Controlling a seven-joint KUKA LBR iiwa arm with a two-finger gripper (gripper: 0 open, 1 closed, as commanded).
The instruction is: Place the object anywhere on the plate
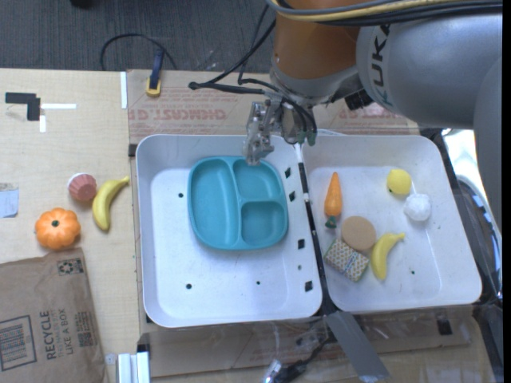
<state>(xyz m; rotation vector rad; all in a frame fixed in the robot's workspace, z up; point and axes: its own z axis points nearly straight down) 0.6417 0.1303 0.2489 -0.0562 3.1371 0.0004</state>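
Note:
A teal plate [239,202] with three compartments lies in the left white bin [172,290], toward its back. My gripper [257,156] hangs over the plate's back rim, close to the wall between the two bins. I see no object in it. In the right bin [447,282] lie an orange carrot [333,195], a yellow lemon [399,183], a white lumpy item [417,207], a round tan disc [358,232], a banana [385,254] and a patterned tan block [346,259].
On the wooden bench left of the bins lie a second banana [108,202], a small pumpkin [57,228] and a pink cupcake [82,187]. A brown paper bag [40,317] sits at the front left. The arm's orange band [319,22] looms over the back of the bins.

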